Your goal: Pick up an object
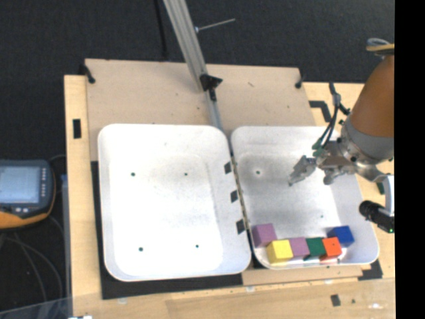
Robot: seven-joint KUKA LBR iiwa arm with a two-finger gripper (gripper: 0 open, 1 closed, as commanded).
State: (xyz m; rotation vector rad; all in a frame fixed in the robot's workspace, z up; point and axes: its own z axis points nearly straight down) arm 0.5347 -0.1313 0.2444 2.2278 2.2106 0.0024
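Observation:
Several small blocks lie along the front edge of the right bin (279,198): a purple block (264,233), a yellow block (280,250), a mauve block (299,246), a green block (315,246), an orange block (331,247) and a blue block (342,234). My gripper (313,177) hangs over the middle of the right bin, behind the blocks and apart from them. Its two fingers are spread, so it is open, with nothing between them.
The left bin (166,198) lies beside the right one, joined by dark clips along the shared edge. A slanted metal rail (189,38) runs from the top down to the bins' back edge. A handheld pendant (23,191) rests off the bench at left.

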